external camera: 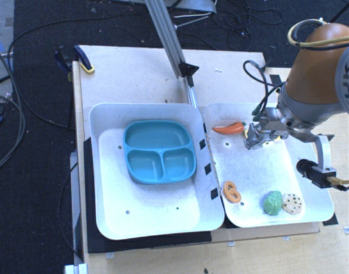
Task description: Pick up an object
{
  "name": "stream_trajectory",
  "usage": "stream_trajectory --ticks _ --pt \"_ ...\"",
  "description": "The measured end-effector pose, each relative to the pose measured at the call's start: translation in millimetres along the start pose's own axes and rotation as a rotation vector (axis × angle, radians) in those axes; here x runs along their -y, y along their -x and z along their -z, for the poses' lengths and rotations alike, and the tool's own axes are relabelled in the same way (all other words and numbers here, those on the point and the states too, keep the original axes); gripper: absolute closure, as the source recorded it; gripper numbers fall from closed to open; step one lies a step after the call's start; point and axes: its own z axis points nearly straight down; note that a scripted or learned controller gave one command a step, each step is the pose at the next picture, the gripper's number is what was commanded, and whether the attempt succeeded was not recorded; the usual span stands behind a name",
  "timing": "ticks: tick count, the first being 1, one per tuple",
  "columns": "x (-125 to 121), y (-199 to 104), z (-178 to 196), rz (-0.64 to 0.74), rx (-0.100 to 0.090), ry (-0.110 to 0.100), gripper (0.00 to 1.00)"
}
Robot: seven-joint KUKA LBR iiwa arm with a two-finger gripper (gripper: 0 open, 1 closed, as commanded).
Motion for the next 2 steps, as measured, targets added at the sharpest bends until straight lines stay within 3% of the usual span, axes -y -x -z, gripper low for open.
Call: stream_trajectory --ticks 2 --pt "24 -102 -13 0.001 -0.001 -0.001 1.0"
